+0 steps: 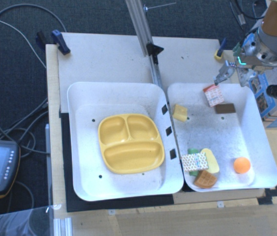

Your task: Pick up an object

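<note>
My gripper (pixel 232 77) hangs over the far right corner of the right bin (pixel 256 132), its fingers spread and nothing between them. Just below its left fingertip (pixel 219 79) a small red and white packet (pixel 213 95) lies on the bin floor, with a dark brown block (pixel 225 108) beside it. Further left sits a pale yellow cube (pixel 180 113). Near the front edge are an orange ball (pixel 242 165), a green-patterned white packet (pixel 194 160), a yellow oblong piece (pixel 211 161) and a brown waffle-like piece (pixel 205 180).
The left bin (pixel 79 132) holds a yellow divided plate (pixel 129 143). A metal post (pixel 141 18) rises from the ridge between the bins. Cables lie on the floor at left, and blue boxes (pixel 262 95) stand just outside the right bin's far corner.
</note>
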{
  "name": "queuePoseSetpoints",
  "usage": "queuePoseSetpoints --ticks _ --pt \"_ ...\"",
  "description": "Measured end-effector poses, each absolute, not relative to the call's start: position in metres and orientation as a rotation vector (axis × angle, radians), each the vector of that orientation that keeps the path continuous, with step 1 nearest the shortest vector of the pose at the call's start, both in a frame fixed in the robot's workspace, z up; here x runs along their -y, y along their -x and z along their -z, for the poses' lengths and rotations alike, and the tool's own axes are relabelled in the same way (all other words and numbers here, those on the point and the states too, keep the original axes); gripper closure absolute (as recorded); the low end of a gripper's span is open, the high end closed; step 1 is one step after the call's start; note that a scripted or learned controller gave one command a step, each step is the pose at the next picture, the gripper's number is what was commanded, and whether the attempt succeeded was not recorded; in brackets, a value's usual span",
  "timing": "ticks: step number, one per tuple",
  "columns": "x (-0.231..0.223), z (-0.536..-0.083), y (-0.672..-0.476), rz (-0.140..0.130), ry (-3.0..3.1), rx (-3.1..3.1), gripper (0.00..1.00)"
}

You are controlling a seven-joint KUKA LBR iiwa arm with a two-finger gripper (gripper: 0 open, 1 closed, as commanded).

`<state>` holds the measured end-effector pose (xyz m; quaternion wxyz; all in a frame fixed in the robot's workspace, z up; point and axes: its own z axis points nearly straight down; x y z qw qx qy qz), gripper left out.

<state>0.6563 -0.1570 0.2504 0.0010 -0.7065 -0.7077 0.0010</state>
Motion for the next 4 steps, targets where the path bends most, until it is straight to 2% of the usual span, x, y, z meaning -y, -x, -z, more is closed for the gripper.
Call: queuePoseSetpoints --ticks 2,3,4 --pt "0.155 -0.154 -0.673 -0.006 2.215 2.221 0.0" --pt "0.157 -0.111 -0.675 -0.008 2.217 2.219 0.0" --pt "0.157 -0.126 -0.678 0.0 2.219 2.226 1.0"
